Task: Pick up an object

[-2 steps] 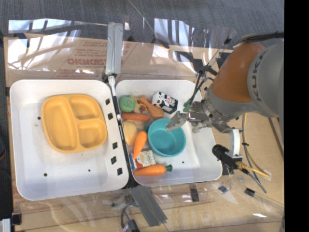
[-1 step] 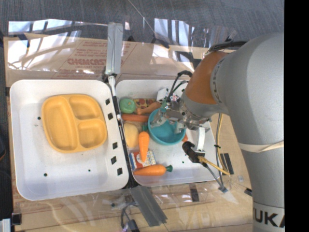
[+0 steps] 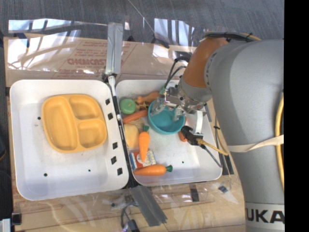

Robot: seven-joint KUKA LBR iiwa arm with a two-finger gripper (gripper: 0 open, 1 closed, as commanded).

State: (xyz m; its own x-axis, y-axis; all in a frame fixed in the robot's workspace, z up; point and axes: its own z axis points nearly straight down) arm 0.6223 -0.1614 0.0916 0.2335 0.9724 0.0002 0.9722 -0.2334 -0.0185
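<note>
My gripper (image 3: 172,105) hangs low over the right bin (image 3: 208,170), at the far rim of a teal bowl (image 3: 165,123). Nothing shows held in it. Left of the bowl lie a green round piece (image 3: 127,105), an orange carrot (image 3: 135,116) and another orange piece (image 3: 147,98). In front of the bowl a carrot (image 3: 144,144) points toward the near side, with a pale yellow piece (image 3: 130,135) beside it. A red and white packet (image 3: 146,157) and a carrot with a green stub (image 3: 152,169) lie near the front wall.
The left bin (image 3: 29,178) holds a yellow divided plate (image 3: 75,121). A small orange piece (image 3: 182,137) lies right of the bowl. My grey arm covers the right bin's right side. A clear taped sheet lies behind both bins.
</note>
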